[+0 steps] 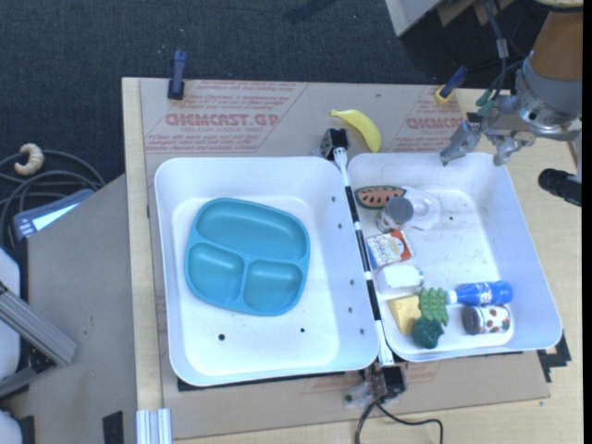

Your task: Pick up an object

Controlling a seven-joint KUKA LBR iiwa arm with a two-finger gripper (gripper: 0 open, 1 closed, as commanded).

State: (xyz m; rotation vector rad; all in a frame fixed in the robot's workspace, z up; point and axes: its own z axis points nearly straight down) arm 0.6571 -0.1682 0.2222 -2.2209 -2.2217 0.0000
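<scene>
Grey two-finger tool (481, 146) hangs open and empty over right shallow white bin's (518, 202) far rim. Recommended approach: descend vertically, centre over watermelon-slice toy (380, 195), then close.

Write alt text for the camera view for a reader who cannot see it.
A grey robot arm's open gripper hovers over the far edge of the right white bin, which holds small toys including a watermelon slice and a blue bottle. The left bin holds a blue divided plate; a banana lies on the bench behind.
</scene>
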